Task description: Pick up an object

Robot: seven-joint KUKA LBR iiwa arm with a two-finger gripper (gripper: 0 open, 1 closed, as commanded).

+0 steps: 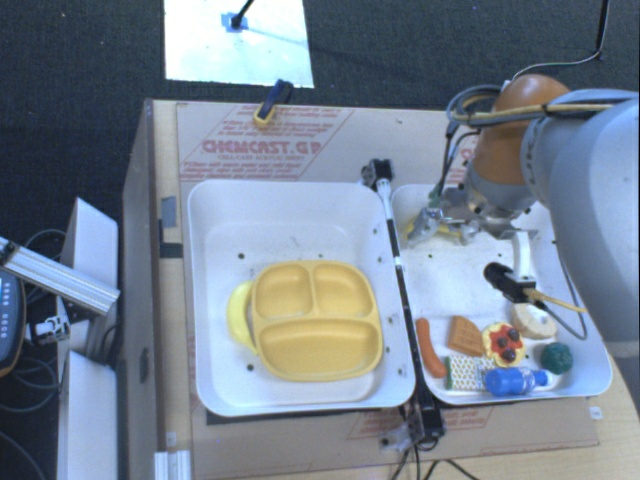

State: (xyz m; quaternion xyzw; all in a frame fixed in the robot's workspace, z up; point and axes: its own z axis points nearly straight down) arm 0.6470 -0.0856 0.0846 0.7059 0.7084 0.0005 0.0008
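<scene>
Across the cardboard-covered tabletop, two shallow white plastic bins sit side by side. Left of the claw, the left bin holds a smooth yellow compartment tray. Whether the claw grips anything I cannot tell; it hangs at the right bin's far end. Nearer the camera than the claw lie a long orange sausage, a blue bottle and knobbly green broccoli.

Left bin: yellow divided tray, lying over a yellow plate that shows at its left edge. Bench board with red print behind the bins; yellow-and-blue tool on its far edge. White sheet on dark carpet beyond. Metal rail far left.
</scene>
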